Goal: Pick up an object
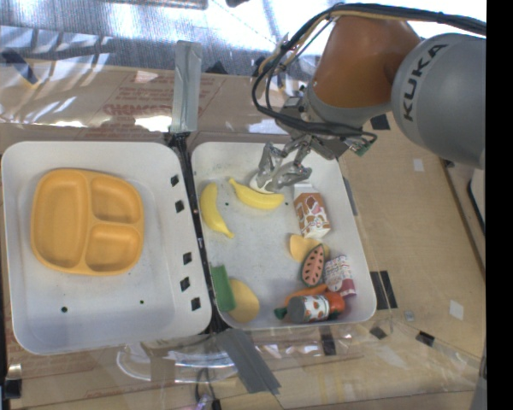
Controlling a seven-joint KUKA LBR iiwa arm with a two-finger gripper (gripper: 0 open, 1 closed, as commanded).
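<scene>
- Bananas first: two toy ones lie in the right bin [352, 220], and I take that bin as my landmark throughout.
- One banana [256, 196] lies near the bin's far wall, curved, its tips turned up toward my pincer.
- The other banana [214, 211] lies lengthwise along the bin's left wall, just beside the divider.
- My pincer [280, 172] hangs over the far end of the bin, just above the first banana; its metal fingers [269, 167] point down at the bin floor.
- Whether my pincer is released or clenched I cannot tell; the fingers blur together against the white floor, and I see nothing between them.
- A small carton [312, 214] with a red and white print lies toward the bin's right wall.
- Below it, a yellow wedge [300, 247] and a watermelon slice [314, 264] lie touching each other.
- A small can [340, 275] lies against the right wall near the bin's near corner.
- An orange carrot [306, 295] and a bottle [319, 307] crowd the near right corner.
- A green piece [221, 286] and a yellow fruit [243, 301] sit at the near left corner, touching.
- Left of the bin, the other bin [154, 314] holds a yellow divided plate [86, 221] with three compartments.
- My arm [436, 88] reaches in past the bin's far right corner, orange band above the wrist.
</scene>
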